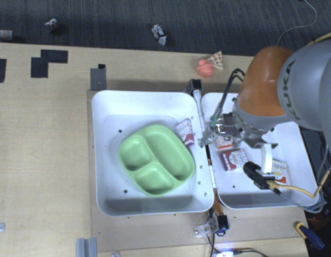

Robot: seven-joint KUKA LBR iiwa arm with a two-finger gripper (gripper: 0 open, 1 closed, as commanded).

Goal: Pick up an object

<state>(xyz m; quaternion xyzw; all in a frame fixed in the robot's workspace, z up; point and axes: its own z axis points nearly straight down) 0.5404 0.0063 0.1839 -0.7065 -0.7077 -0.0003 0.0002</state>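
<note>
My gripper (221,129) hangs over the left part of the right bin (293,197), close to the divider between the bins, under the grey wrist with its orange band. Just below it lies a red-and-white packet (235,158) on the bin floor. Another small packet, white with orange print (278,168), lies further right. In the left bin (104,143) a green divided plate (156,158) sits in the middle. A small red-and-white wrapper (186,131) rests at that plate's upper right, near the divider.
A pink and tan object (209,65) lies on the bench behind the bins. The arm covers the back of the right bin. Black patches (47,62) mark the bench at far left.
</note>
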